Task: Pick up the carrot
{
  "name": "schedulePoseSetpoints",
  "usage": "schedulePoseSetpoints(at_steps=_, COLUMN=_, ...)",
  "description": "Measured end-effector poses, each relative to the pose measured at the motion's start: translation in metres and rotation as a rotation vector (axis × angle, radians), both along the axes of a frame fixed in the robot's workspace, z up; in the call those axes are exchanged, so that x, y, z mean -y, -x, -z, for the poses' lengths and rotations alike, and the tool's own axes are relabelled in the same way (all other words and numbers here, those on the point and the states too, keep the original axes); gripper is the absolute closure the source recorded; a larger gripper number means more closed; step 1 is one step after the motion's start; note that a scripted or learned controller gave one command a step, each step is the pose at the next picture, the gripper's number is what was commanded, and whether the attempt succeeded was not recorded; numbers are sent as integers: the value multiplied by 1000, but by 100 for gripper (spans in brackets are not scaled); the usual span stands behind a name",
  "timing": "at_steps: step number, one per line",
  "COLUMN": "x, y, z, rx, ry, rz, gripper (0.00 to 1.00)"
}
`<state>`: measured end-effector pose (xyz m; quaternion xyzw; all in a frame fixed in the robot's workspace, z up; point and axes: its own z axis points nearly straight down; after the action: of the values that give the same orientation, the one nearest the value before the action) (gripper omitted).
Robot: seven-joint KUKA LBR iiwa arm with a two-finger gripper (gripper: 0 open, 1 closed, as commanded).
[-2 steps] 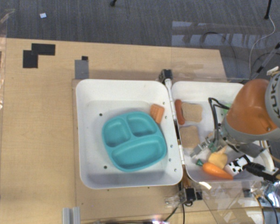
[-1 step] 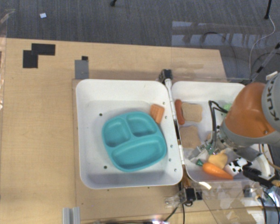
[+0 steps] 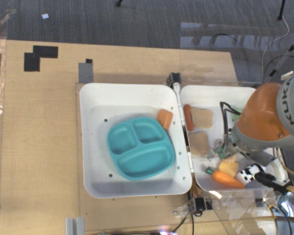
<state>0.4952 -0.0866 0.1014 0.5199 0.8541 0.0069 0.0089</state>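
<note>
Reaching into the right bin, gripper poised above the carrot.
Carrot lies near the bin's front edge, ungrasped; arm hides the jaws, so I cannot tell their opening.

the arm comes in from the right side of the view, its grey casing showing at the edge and a wide orange band bulging just above the wrist. below the band the grey wrist narrows and points down and to the left. the gripper hangs at the lower left end of the wrist, low down, with thin dark cables looping along its left side. its tip is small and partly hidden under the wrist.
</note>
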Motion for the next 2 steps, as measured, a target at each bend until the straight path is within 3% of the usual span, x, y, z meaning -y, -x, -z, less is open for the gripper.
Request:
schedulePoseSetpoints(at_steps=1, x=0, y=0, z=0, rx=-1, ry=0, rz=1, gripper=0)
schedulePoseSetpoints(at_steps=2, x=2, y=3, z=12, rx=-8, ry=3, rz=-82, gripper=0)
